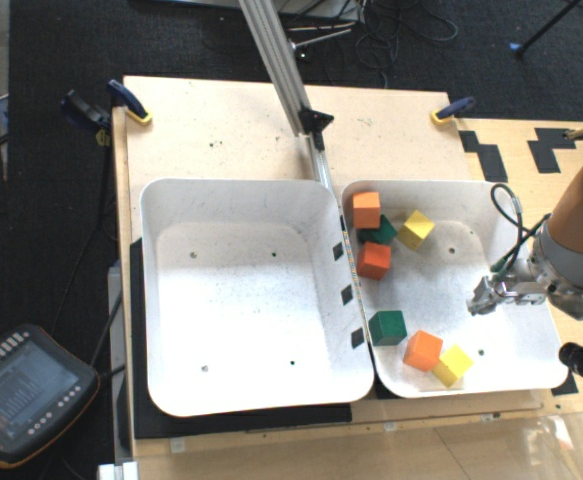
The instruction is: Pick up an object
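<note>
The end effector [483, 298], its grip state indeterminate, sits in the right bin [531, 368], well right of the blocks, nearest the yellow block [452, 365].

End effector [483, 299]: mine, hanging over the right bin [531, 368] near its right side; it looks blurred, so grip unclear.
Near blocks: orange block [423, 350], yellow block [452, 364] touching it, green block [387, 326] just left.
Far blocks: orange [367, 209], dark green [380, 232], red-orange [375, 260], yellow [417, 228].
Left bin [171, 268]: beside the right one on the surface [231, 128].
</note>
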Controlling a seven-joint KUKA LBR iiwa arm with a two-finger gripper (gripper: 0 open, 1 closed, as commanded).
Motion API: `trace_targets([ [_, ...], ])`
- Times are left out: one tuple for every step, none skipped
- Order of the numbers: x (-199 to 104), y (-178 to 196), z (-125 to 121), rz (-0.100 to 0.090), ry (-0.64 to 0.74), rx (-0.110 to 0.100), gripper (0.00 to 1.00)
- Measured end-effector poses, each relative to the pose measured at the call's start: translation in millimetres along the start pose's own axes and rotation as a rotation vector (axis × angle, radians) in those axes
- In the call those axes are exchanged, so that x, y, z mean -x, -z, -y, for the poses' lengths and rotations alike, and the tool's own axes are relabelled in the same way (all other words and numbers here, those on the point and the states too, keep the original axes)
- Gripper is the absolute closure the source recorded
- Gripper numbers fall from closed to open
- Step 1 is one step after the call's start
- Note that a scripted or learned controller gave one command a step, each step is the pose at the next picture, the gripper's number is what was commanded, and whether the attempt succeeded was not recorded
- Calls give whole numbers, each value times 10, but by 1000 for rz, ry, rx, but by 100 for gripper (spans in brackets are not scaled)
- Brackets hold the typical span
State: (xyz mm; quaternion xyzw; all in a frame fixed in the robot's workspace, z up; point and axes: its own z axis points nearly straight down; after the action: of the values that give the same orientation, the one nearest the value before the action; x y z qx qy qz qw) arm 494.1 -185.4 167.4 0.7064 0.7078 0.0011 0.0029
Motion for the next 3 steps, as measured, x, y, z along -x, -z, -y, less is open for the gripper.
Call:
trace_targets([
  [5, 398, -22, 0, 1, 1, 100],
  [-607, 469, -116, -4, 7, -3, 100],
  [-1061, 455, -168, -4, 6, -5, 100],
])
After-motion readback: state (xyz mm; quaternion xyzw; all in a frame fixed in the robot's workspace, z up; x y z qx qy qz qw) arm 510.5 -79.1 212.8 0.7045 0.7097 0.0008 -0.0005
